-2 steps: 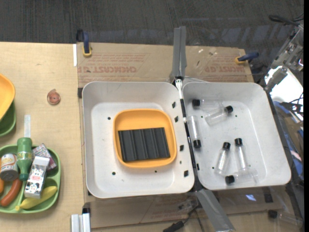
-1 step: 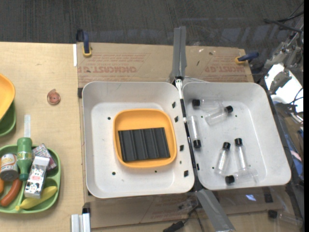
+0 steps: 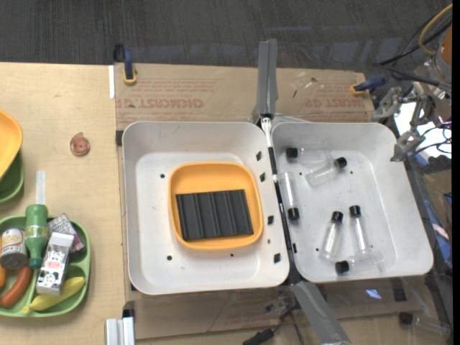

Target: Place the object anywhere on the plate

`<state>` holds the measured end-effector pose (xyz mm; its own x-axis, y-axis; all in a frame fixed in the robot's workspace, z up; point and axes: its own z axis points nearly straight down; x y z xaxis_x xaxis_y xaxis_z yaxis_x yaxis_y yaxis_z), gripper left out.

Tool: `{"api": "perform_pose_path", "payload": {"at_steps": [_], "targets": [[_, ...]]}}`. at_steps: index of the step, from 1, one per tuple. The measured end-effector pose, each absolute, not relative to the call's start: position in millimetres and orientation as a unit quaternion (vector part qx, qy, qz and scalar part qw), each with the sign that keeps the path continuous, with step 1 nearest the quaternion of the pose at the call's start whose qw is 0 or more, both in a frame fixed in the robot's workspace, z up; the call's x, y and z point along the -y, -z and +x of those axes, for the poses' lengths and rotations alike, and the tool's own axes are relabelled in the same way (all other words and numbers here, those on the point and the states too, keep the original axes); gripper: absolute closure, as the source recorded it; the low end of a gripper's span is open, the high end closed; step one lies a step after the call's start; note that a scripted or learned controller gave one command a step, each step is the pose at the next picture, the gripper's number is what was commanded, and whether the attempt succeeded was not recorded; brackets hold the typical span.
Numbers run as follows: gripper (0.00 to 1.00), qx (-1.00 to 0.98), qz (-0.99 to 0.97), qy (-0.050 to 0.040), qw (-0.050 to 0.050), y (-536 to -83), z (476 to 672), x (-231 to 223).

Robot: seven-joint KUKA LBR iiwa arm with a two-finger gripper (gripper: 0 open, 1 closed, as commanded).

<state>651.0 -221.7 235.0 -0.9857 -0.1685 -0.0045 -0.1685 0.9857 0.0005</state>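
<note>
Several clear vials with black caps lie scattered in the right bin, some near its far wall, others toward the near edge, and none of them has left it. The plate, orange-yellow with a dark ribbed slab resting on it, sits in the middle of the left bin and carries no vial. From where I stand, the task looks barely begun: nothing has been lifted, nothing has crossed the divider between the two bins. At the far right of the table there is a tangle of metal parts and cables just outside the right bin's corner, which I take to be the end of the arm, but it is too cluttered to make out the jaws, so I cannot tell whether they are wide or narrow, and I see no vial in them. Picking, carrying and setting down all seem left to do.
</note>
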Motion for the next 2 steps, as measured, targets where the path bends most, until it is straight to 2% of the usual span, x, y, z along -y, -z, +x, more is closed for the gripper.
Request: {"api": "perform_pose_path", "payload": {"at_steps": [1,2], "targets": [[0.00,-0.973,-0.232,0.0001,0.004,-242.2,660.4,221.3],[0.00,-0.923,-0.386,-0.0002,0.003,-244.8,660.2,221.2]]}}
